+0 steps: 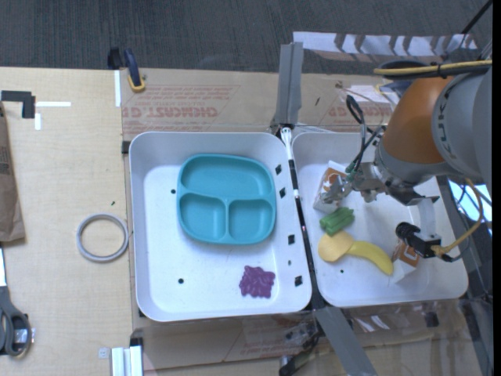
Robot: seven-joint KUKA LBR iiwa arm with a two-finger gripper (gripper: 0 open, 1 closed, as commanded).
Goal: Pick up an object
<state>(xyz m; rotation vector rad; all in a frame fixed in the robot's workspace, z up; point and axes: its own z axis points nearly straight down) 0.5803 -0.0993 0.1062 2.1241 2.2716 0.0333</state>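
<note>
I see the gripper low in the right bin, over a small packet-like object by the bin's left wall; I cannot tell from here whether it has closed on anything. Just below it lies a green block, and below that a yellow banana. A small brown item sits to the banana's right. In the left bin I see a teal divided plate and purple grapes. A tape ring lies on the desk, well apart.
</note>
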